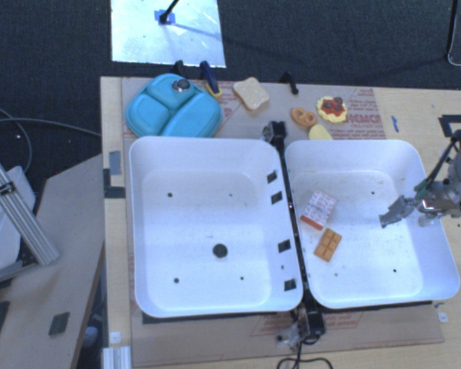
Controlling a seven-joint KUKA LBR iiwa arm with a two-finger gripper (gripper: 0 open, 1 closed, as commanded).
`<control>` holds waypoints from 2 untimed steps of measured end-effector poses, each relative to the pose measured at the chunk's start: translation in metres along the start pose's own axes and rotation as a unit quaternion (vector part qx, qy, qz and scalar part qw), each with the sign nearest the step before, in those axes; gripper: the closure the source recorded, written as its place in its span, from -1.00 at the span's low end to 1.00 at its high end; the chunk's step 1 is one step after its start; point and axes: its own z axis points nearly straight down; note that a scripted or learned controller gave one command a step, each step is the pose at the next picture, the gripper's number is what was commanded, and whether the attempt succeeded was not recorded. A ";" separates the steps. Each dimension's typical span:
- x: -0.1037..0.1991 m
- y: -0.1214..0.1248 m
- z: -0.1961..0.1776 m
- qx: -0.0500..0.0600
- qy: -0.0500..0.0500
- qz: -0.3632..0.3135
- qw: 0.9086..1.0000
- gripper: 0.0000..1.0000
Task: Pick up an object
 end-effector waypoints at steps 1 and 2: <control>0.076 -0.013 0.138 -0.005 0.000 -0.002 1.000 -1.00; 0.093 0.006 0.131 -0.005 -0.003 0.000 1.000 -1.00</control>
